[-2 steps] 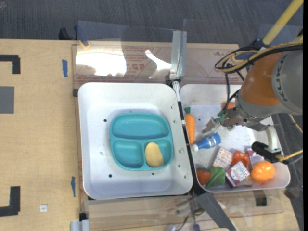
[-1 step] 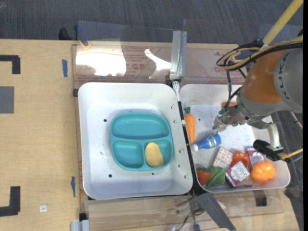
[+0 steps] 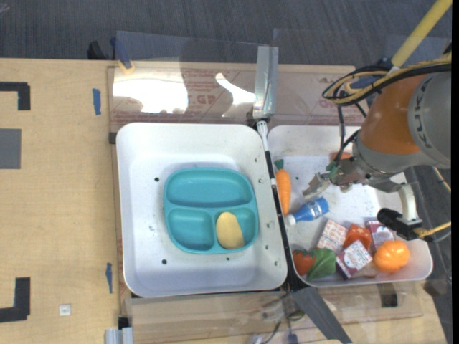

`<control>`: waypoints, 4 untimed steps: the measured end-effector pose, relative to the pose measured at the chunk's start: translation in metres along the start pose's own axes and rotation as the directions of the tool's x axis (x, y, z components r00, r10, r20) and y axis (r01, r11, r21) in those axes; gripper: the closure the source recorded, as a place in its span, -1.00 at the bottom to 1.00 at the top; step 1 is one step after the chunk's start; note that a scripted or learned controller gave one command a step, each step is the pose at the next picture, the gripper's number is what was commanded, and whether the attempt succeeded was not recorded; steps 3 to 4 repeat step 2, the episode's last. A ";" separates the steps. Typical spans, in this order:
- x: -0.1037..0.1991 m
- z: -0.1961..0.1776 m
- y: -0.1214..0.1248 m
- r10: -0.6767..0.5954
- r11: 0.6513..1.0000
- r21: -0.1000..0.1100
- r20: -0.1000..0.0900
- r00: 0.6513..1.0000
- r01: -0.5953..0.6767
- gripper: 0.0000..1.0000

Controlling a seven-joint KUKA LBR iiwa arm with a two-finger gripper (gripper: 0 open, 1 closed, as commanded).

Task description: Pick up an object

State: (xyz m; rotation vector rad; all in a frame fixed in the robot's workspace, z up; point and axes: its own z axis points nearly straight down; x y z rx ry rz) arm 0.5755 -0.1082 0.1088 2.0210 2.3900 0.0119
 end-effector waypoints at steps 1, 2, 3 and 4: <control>-0.044 0.017 0.075 -0.106 0.994 0.019 -0.007 0.994 0.106 -1.00; -0.079 0.017 0.082 -0.119 0.993 0.006 -0.004 0.993 0.119 -1.00; -0.079 0.017 0.082 -0.119 0.993 0.006 -0.004 0.993 0.119 -1.00; -0.079 0.017 0.082 -0.119 0.993 0.006 -0.004 0.993 0.119 -1.00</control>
